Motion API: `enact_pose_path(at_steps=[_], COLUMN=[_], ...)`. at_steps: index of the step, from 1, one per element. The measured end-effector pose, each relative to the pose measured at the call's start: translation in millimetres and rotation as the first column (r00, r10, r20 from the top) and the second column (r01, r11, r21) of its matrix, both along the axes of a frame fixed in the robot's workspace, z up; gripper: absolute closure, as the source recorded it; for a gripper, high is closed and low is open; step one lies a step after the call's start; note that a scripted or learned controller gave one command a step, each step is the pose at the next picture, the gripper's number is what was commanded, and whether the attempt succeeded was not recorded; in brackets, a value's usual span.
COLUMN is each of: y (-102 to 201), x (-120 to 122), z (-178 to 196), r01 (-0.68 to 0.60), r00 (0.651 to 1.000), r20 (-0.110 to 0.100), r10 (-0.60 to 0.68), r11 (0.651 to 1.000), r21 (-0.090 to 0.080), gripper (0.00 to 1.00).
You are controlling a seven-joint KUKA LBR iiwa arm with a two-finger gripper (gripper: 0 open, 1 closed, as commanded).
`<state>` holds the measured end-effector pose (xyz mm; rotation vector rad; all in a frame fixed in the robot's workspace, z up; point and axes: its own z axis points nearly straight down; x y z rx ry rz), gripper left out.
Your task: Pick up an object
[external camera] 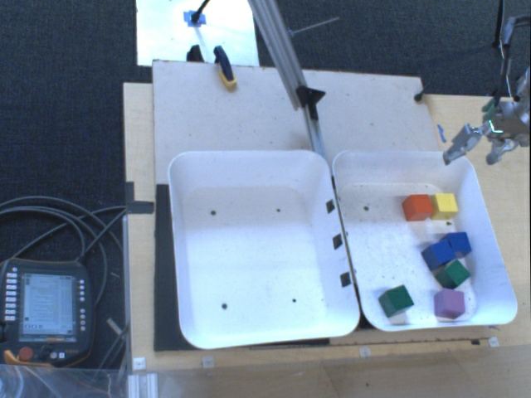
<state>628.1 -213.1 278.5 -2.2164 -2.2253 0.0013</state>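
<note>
Teach pendant with cables at the near left, left bin bare white, right bin crowded with purple block, green blocks, blue, orange, yellow, gripper spread and holding nothing above the far right rim, clamp beyond.

A teach pendant with black cables lies left of the bench, a clamp at its far edge.

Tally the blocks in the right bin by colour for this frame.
Orange block: 1
Yellow block: 1
Blue block: 1
Green blocks: 2
Purple block: 1
Total: 6, all in the right bin.
</note>
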Motion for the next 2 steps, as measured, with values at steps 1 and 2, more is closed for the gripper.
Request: enact_pose_path(at_steps=[1,2], y=[0.4,1.2], x=[0.7,4.1], z=[2.8,-58.9], r01=[-0.002,0.000], r00=[1.000,1.000], r20=[0.004,-0.001], r10=[0.002,0.000], r11=[1.000,1.000], r21=[-0.002,0.000], gripper=[0.00,0.00])
